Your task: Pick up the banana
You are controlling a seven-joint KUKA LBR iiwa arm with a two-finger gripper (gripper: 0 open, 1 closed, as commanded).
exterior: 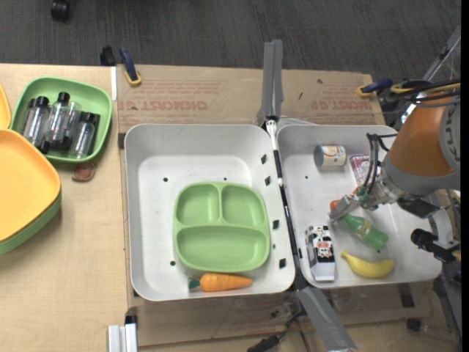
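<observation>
Banana [368, 265], yellow, curved, lying flat

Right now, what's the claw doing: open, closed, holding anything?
Claw: cannot be told; it sits by the green bottle, apart from the banana.

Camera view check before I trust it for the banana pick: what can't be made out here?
- Gripper: its fingers are small and blurred against the green bottle, so open or shut cannot be told.
- Small can: label too small to read.
- Pink packet: partly covered by the arm.
- Carrot: its leafy end is tucked under the green divided plate.
- Banana lies fully visible.
</observation>
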